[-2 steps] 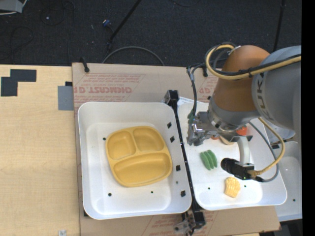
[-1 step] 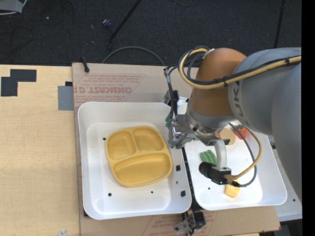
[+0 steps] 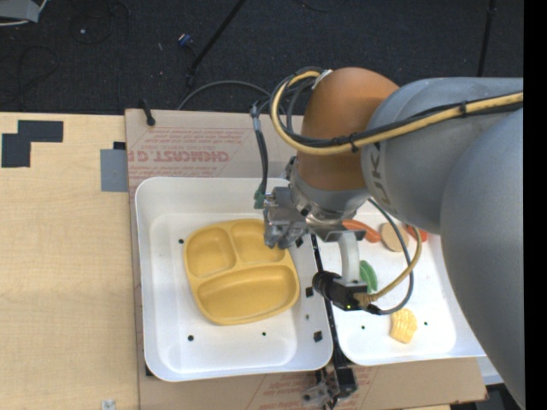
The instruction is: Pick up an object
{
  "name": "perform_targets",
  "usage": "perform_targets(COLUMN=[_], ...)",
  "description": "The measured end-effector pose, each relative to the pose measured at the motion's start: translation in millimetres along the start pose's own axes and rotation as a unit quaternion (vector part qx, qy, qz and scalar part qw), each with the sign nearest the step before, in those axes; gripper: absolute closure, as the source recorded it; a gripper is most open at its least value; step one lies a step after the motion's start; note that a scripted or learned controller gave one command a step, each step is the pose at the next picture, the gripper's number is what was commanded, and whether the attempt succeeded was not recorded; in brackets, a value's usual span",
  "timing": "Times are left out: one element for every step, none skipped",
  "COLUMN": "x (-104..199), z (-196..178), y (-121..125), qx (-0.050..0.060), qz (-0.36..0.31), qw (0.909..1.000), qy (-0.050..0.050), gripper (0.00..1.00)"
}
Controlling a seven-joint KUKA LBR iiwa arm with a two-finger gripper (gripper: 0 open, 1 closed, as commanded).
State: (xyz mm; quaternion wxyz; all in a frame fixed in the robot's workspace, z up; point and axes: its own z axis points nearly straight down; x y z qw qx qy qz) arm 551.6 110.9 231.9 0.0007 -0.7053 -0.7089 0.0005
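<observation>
The left bin (image 3: 162,229) holds a smooth yellow plastic divided tray (image 3: 239,272). The gripper (image 3: 282,229) hangs over the tray's far right corner; its state cannot be told. The right bin (image 3: 444,331) holds a bumpy yellow corn piece (image 3: 403,325) near its front, plus a green piece (image 3: 368,274)

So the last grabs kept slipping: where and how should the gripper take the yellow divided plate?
Probably by the raised outer rim of the yellow divided plate, pinched from straight above with one finger inside and one outside. It lies flat in the left bin, so the thin rim is the only graspable part; its lower-left edge looks freest.
</observation>
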Motion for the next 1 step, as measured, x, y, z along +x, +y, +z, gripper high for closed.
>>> perform_targets(x=[-2.1], z=[0.8], y=[-0.8], qx=[0.001], qz=[0.002], qw=[1.0000], qy=[-0.001], gripper=[0.00])
